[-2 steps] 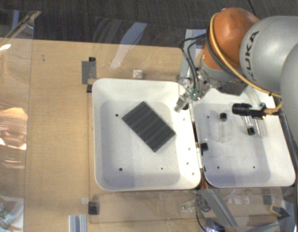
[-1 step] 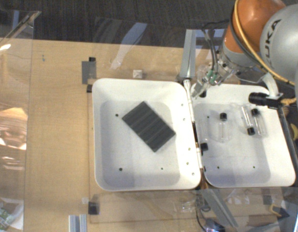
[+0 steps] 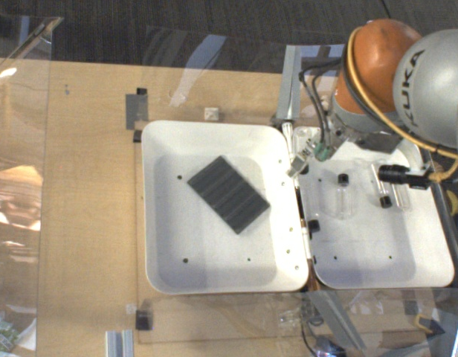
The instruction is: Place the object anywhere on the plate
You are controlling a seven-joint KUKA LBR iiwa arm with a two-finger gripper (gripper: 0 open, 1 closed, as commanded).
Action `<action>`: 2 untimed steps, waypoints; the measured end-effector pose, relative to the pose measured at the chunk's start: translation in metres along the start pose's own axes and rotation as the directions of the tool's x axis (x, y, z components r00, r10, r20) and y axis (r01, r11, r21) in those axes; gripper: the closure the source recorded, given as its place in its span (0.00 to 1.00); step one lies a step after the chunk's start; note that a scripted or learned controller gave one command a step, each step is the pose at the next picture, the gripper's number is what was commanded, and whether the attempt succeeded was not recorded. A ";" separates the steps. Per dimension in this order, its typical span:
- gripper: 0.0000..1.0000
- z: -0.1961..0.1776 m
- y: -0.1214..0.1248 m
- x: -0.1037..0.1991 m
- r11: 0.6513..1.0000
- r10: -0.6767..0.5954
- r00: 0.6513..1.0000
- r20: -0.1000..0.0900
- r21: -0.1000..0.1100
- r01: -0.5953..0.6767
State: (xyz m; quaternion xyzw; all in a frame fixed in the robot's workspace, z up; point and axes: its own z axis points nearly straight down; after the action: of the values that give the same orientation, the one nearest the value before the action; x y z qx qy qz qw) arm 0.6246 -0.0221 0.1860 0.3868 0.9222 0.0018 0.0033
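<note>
Camera view: the clear object [image 3: 340,199] lies in the right bin [image 3: 430,259], just below and beside the jaws, apart from them. Their state cannot be told. The dark ribbed plate [image 3: 229,194] sits in the left bin [image 3: 158,199].

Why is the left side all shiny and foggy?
Camera view: a clear sheet over the bench's left reflects light, leaving pale streaks; the dark plate in the left bin stays sharp; soft shadows line the bin's inner walls.
</note>
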 end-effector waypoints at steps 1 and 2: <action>1.00 -0.016 0.003 -0.049 0.992 0.128 0.992 0.001 0.000 -0.128; 1.00 -0.071 -0.018 -0.013 0.969 0.249 0.969 0.001 0.000 -0.249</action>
State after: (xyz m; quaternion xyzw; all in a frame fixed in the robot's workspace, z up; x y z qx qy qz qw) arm 0.6203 -0.0447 0.2572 0.4994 0.8664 0.0020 0.0037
